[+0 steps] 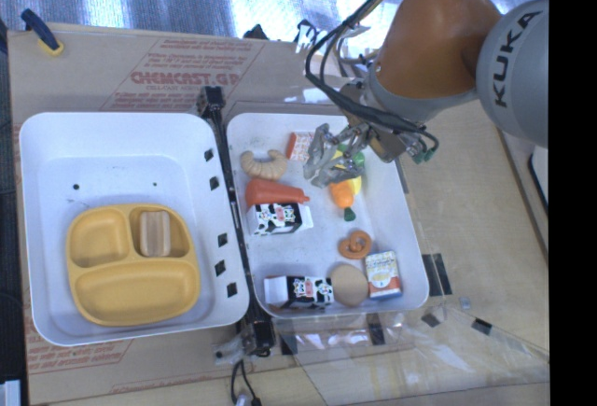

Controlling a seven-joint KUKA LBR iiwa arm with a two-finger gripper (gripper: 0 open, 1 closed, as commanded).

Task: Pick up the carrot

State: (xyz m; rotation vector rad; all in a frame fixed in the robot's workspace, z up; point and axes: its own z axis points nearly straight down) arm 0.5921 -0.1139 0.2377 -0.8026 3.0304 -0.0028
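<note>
The carrot (pixel 275 192), a long orange-red piece, lies in the right bin (pixel 403 208) left of centre, its tip pointing right. My gripper (pixel 332 161) hangs over the upper middle of that bin, a little up and to the right of the carrot and apart from it. Just below the gripper sits a small orange toy with a green end (pixel 343 194); whether the gripper touches it is unclear. The wrist and its cables hide part of the bin's far right corner.
Around the carrot lie a beige curved pastry (pixel 263 163), a red-white carton (pixel 298 145) and a cow-print carton (pixel 280 218). Nearer the front are a donut (pixel 354 245), a beige round (pixel 349 284), a juice box (pixel 382 272) and another cow carton (pixel 298 290). The left bin (pixel 56 152) holds a yellow divided plate (pixel 103 287).
</note>
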